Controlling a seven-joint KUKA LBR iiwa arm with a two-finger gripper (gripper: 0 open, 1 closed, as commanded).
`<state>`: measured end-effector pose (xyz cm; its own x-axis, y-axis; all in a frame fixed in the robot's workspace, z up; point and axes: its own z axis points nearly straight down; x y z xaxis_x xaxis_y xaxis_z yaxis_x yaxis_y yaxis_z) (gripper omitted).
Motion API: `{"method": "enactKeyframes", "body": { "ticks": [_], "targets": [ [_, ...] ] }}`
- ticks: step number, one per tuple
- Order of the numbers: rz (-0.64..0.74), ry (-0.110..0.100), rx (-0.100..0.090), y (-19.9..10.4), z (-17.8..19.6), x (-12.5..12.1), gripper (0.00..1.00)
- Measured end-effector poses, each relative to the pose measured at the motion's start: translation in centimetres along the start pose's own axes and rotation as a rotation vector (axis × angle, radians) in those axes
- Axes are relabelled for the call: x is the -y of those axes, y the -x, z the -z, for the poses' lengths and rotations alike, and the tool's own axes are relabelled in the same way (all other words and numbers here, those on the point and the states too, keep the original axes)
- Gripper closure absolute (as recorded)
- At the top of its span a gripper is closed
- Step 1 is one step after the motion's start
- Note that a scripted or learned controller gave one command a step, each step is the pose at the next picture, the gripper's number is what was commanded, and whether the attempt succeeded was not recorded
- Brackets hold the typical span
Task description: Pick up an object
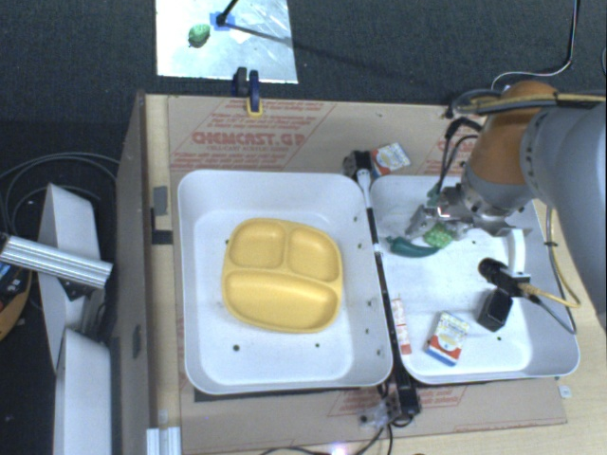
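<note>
My gripper (429, 222) hangs low over the upper left part of the right bin (531, 349), on the grey arm that reaches in from the right. A small green object (439, 239) lies right under its tip, touching or nearly touching it. Beside that, a teal curved object (409, 247) rests on the bin floor near the bin's left wall. A small white box with red and blue print (446, 338) lies near the front of the same bin. I see nothing lifted off the floor.
The left bin (204, 349) holds a yellow divided plate (282, 274). A small printed packet (390, 157) lies on the cardboard behind the bins. A red and white strip (399, 325) sits on the rim between the bins.
</note>
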<state>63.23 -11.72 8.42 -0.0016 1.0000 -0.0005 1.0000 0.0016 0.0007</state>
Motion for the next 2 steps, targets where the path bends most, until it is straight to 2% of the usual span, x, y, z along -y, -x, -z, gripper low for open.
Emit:
{"method": "enactKeyframes", "body": {
  "ticks": [1, 2],
  "targets": [
    [0.003, 0.003, -0.001, -1.8, 0.1, -3.7, 0.0],
    [0.0, 0.001, 0.0, -1.0, 0.0, -0.1, 0.0]
  ]
}}
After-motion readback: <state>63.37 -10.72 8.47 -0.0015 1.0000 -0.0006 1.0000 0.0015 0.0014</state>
